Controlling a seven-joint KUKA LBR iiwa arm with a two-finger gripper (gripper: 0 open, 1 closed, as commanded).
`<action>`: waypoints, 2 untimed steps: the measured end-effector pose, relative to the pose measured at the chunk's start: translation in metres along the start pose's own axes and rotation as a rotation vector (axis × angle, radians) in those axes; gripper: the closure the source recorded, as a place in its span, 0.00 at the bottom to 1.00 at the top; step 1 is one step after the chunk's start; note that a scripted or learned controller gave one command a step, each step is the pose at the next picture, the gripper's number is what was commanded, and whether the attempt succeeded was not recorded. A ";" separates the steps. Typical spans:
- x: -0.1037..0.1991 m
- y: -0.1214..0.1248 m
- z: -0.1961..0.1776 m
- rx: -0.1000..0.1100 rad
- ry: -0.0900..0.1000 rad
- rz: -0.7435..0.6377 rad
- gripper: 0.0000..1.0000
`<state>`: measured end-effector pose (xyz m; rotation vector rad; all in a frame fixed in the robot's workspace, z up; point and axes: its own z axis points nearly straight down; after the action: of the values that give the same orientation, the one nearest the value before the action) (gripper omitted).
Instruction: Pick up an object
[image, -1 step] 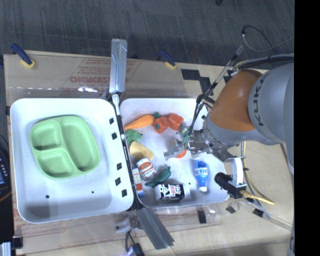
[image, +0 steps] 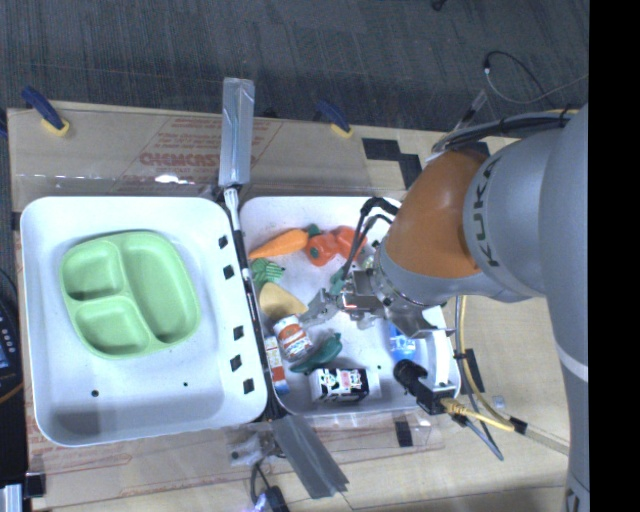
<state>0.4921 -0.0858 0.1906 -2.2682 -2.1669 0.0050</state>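
While the arm reaches in from the right of the frame, you see its gripper (image: 335, 300) low over the middle of the right bin (image: 300, 212), just above a small jar (image: 292, 337) and a yellow wedge (image: 280, 299); whether the fingers are apart or together cannot be told. You'll note the carrot (image: 280, 243) lies at upper centre, a black-and-white carton (image: 340, 382) at lower centre, and a green divided tray (image: 128, 293) in the left bin (image: 50, 400).

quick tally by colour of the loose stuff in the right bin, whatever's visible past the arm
Orange: 2, carrot and orange-red piece
Green: 2, leafy piece and dark green piece
Yellow: 1, wedge
Red-labelled: 1, small jar
Black and white: 1, carton
Blue: 1, item partly hidden under the gripper
Total: 8 visible; the arm may hide more.
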 end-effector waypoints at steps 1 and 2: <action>-0.064 0.077 -0.016 -0.003 -0.001 -0.010 0.00; -0.084 0.075 0.098 -0.004 -0.001 0.001 0.00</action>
<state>0.5630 -0.1734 0.0918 -2.2712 -2.1686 0.0017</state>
